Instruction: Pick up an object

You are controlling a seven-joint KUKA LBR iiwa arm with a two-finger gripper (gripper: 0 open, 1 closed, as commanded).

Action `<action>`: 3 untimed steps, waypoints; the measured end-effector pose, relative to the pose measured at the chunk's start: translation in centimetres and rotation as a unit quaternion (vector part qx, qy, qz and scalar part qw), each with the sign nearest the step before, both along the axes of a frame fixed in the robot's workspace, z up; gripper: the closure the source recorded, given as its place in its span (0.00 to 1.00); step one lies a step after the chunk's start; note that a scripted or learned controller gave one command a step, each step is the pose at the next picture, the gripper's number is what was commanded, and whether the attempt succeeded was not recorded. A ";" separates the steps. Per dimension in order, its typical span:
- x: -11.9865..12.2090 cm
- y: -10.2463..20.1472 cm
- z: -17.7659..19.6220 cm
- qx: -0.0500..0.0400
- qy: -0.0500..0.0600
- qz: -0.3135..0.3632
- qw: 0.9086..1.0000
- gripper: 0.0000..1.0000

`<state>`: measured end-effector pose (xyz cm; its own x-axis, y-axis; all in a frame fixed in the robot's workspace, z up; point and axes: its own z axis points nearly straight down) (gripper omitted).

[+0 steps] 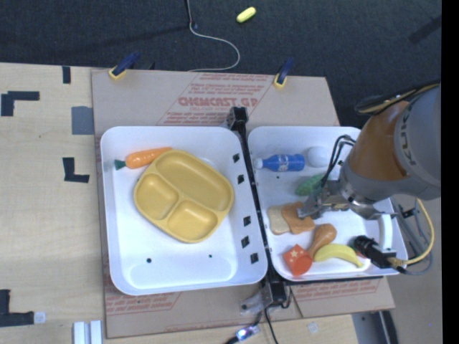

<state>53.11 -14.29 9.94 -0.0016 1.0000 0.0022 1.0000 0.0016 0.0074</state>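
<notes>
The right bin [287, 136] holds a blue bottle [282, 163], a white egg-like ball [316, 155], a green item [310, 185], a toast slice [289, 219], a chicken drumstick [322, 236], a banana [339, 254] and a red strawberry [297, 260]. My gripper [313, 206] hangs low in this bin, just right of the toast and below the green item. The grey and orange arm [391, 156] covers the bin's right side.
The left bin [122, 264] holds a yellow divided plate [183, 195] and an orange carrot [145, 158] at its far left corner. A black divider [247, 192] separates the bins. A small yellow object [246, 14] lies on the dark floor beyond the bench.
</notes>
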 end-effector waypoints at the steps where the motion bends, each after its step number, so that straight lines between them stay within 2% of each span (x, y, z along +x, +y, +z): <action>1: -0.2 -0.4 6.2 -0.002 0.002 0.000 1.000 1.00; 2: 0.1 0.1 10.5 -0.001 0.002 0.000 1.000 1.00; 3: 0.1 0.2 12.6 -0.001 0.003 0.000 1.000 1.00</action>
